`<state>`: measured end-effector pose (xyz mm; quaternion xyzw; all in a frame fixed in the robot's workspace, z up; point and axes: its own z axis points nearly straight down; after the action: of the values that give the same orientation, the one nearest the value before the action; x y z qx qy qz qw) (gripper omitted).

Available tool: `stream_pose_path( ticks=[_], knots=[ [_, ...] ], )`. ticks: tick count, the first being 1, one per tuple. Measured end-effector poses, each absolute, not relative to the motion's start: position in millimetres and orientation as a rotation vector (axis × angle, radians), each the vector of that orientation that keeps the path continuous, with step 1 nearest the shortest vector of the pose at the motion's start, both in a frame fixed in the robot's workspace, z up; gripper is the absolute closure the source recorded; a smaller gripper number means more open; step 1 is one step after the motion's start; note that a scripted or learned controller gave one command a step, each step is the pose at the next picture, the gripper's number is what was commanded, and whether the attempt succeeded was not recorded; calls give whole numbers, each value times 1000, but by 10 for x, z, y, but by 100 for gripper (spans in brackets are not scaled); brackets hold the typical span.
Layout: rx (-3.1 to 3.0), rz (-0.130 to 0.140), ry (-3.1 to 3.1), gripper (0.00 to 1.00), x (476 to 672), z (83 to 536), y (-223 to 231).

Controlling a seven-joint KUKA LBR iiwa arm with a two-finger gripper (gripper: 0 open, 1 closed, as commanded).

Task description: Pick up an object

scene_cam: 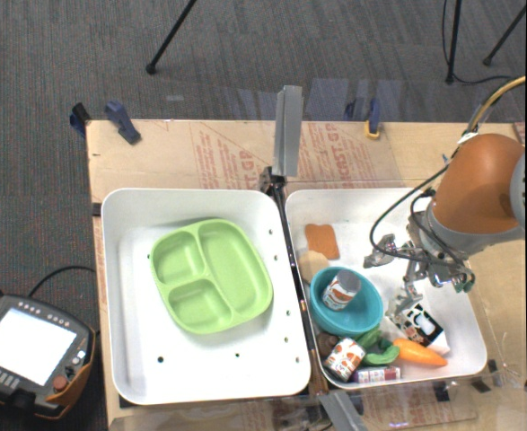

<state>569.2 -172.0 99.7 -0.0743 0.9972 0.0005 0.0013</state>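
Two shallow white bins are seen side by side on the bench. In the left bin [124, 241], a green divided plate [212, 275] is laid flat, with three compartments facing up. The right bin [353, 206] is crowded toward its near end: a teal bowl [346, 303] is set near the bin's left wall, and a small can [341, 290] is tilted inside it. An orange-brown flat piece [321, 240] is placed beyond the bowl, and a pale piece [311, 263] is found just beside the bowl's far left rim. A second small can [345, 358] lies at the near edge, with a green item [382, 351] and a carrot [418, 354] beside it. A black-and-white carton [422, 325] is positioned just past the carrot. The gripper [416, 290] is lowered over the right bin, directly above the carton; whether its jaws are wide or closed cannot be told, and nothing is seen held between them.
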Motion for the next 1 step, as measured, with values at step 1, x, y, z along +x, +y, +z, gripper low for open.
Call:
stream_pose_path(
  ticks=[1],
  knots=[
    [-319,-16,3122,0,5055,879,-1072]
  ],
)
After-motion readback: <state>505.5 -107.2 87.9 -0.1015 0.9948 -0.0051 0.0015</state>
